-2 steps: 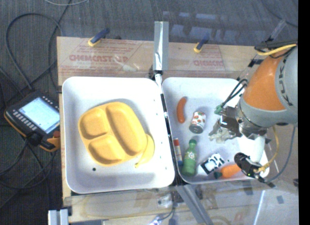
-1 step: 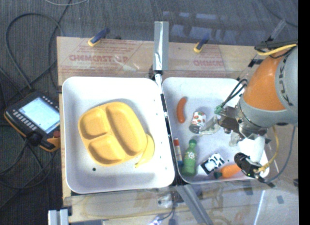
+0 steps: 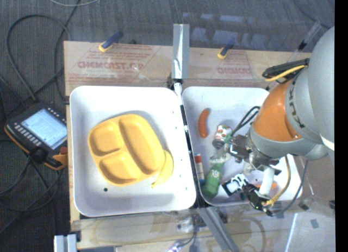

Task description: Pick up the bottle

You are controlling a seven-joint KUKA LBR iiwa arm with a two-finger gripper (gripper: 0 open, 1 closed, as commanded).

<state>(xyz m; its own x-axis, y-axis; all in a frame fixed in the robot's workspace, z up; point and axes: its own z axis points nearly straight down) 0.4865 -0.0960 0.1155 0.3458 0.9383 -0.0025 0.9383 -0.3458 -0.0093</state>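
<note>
A wooden bench (image 3: 136,63) seen from above holds two shallow white bins side by side. A grey robot arm (image 3: 318,93) with an orange band reaches in from the right and bends down over the right bin (image 3: 239,96). The left bin (image 3: 81,191) holds a yellow divided plate (image 3: 126,149) that fills much of its floor, with a yellow banana (image 3: 167,168) tucked against the plate's lower right edge.

In the right bin, the gripper (image 3: 232,149) hangs low near the middle, and the view does not show whether it is open or closed. The green bottle (image 3: 213,176) lies just beside it, to the lower left, close to the bin's front left corner; whether the two touch cannot be told. An orange sausage (image 3: 204,122) lies apart, nearer the back, along the left side. A small printed can (image 3: 222,134) sits between the sausage and the gripper. A thin marker (image 3: 199,165) lies against the left wall, just beside the bottle.
</note>
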